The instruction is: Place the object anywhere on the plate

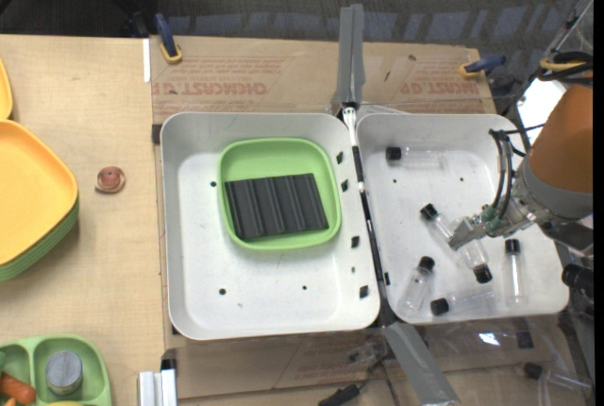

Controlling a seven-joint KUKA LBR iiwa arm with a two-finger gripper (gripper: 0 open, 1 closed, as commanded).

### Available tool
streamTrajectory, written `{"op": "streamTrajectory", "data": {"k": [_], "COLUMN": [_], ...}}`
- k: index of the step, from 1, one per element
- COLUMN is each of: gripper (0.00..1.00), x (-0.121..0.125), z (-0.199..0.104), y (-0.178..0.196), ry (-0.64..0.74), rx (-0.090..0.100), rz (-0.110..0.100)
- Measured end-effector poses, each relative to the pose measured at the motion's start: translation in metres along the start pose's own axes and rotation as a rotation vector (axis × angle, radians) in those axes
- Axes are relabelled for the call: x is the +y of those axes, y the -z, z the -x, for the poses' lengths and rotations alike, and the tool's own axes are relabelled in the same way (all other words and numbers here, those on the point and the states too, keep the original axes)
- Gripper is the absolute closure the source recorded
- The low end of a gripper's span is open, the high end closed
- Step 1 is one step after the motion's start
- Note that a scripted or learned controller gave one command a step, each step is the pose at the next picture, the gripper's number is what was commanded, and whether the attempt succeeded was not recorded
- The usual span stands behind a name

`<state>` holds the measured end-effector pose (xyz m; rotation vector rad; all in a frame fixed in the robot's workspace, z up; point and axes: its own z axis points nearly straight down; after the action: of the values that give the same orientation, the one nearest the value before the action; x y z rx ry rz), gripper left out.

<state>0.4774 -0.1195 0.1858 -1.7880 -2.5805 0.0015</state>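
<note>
Six small clear tube-shaped vials with black caps (513, 266), glassy in look, lie scattered on their sides in the right shallow white plastic bin (444, 185). Taking that bin as a clock face, one lies at eleven o'clock near the far wall, one just past nine o'clock of the centre, two at seven o'clock near the front wall, one at five o'clock, and one at four o'clock with its cap pointing to twelve. The grey two-finger gripper (469, 232) sits low near the bin's centre, in the midst of the vials, on the single grey arm with an orange band (569, 144) that comes in from three o'clock. Whether the gripper is wide, narrow or holding a vial cannot be told, as it is small and blurred here. The left shallow white plastic bin (269, 289) holds one square green plastic plate (277, 152), set toward twelve o'clock of that bin's centre. One dark grey ribbed rectangular slab (275, 206) lies flat on the plate and covers most of its floor. No vial touches the plate; all six are well apart from it, in the other bin.
</note>
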Motion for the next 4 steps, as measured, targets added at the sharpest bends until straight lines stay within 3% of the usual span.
{"op": "streamTrajectory", "data": {"k": [2, 3, 4], "gripper": [1.0, 1.0, 1.0], "x": [0.024, 0.05, 0.048], "z": [-0.062, -0.072, -0.094], "y": [0.013, 0.005, 0.005], "ry": [0.338, 0.405, 0.47], "rx": [-0.001, -0.001, -0.001], "rz": [0.001, 0.001, 0.0]}}
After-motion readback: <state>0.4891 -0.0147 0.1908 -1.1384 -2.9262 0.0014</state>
